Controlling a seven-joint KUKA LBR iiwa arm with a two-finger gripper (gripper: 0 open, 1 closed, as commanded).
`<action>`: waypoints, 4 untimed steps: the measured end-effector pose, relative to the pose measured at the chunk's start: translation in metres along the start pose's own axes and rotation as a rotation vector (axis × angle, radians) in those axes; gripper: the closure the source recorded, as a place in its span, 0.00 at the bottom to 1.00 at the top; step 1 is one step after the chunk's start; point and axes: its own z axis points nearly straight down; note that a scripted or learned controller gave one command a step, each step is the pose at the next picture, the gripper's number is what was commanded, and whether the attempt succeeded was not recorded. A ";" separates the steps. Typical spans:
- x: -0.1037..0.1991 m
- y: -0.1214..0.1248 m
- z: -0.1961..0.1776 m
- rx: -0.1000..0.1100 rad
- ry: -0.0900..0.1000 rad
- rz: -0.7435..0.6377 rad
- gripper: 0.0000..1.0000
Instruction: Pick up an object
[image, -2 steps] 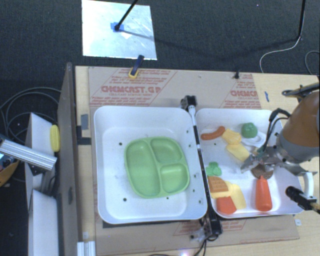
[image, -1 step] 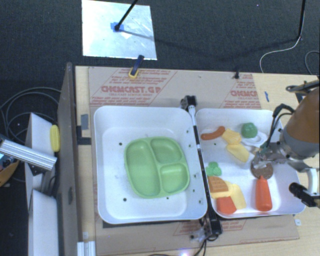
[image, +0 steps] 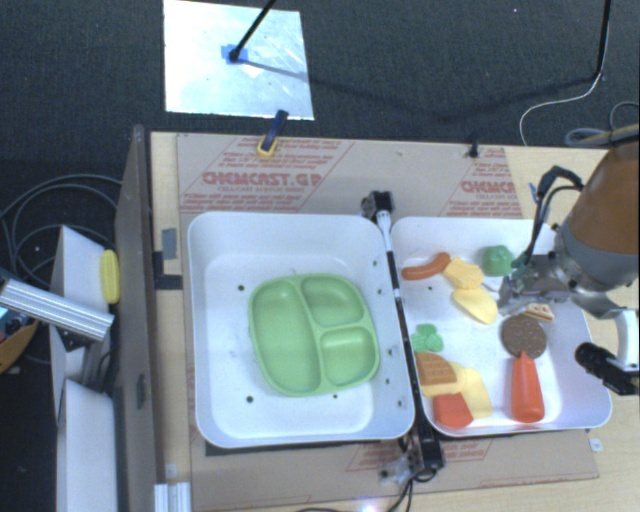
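Camera view, looking down: gripper (image: 512, 292) low over the right bin (image: 600, 415), near the middle of its far half. Open or closed? Cannot tell, too dark and too small to see. Nothing plainly held.

Just to the left of the gripper, touching it or almost: a yellow piece (image: 476, 305), pale and smooth, shaped a bit like a wedge, lying flat on the white floor. Just past that, farther from the camera: a second yellow piece (image: 462, 272), more bumpy. Left again, an orange-red sausage (image: 425, 267), thin and bent, beside the bin's left wall. Behind the gripper, a little green lump (image: 497, 260).

In front of the gripper, close by: a brown round disc (image: 523, 337), flat and dark, with a small tan wedge (image: 541, 312) at its far edge. Nearer the camera, an orange carrot (image: 527, 388), lying long-ways, well apart from the gripper.

Over by the left wall: a small green piece (image: 427, 337), then a tan square like toast (image: 435, 368), then a red block (image: 452, 410) with a yellow lump (image: 477, 392) beside it.

In the left bin (image: 215, 300), well away from the gripper: a green plate (image: 313, 335) with three parts, flat in the middle.
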 end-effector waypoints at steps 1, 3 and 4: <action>-0.004 -0.002 0.005 0.008 -0.001 0.008 0.00; -0.086 0.027 0.130 0.004 -0.006 0.006 0.00; -0.087 -0.036 0.125 -0.004 -0.008 0.011 0.00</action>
